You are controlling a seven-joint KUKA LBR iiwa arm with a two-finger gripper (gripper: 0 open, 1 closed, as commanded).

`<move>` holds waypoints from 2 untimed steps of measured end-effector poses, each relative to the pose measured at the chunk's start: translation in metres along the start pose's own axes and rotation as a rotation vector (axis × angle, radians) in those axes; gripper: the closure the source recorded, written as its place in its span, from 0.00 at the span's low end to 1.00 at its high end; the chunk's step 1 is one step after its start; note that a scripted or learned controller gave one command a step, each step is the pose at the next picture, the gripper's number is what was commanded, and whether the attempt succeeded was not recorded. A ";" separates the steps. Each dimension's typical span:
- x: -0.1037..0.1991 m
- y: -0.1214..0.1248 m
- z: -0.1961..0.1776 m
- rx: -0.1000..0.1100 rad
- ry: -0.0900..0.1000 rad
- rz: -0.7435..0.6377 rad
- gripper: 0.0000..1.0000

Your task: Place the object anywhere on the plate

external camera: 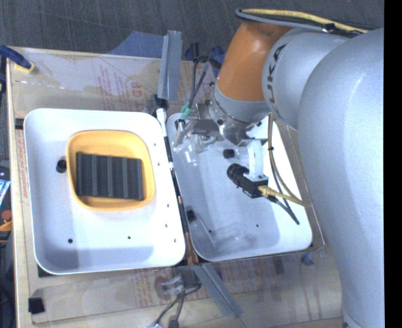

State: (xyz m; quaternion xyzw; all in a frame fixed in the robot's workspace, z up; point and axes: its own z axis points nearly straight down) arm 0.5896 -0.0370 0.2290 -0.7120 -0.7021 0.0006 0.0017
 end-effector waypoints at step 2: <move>0.021 0.025 0.039 0.003 0.000 -0.310 0.00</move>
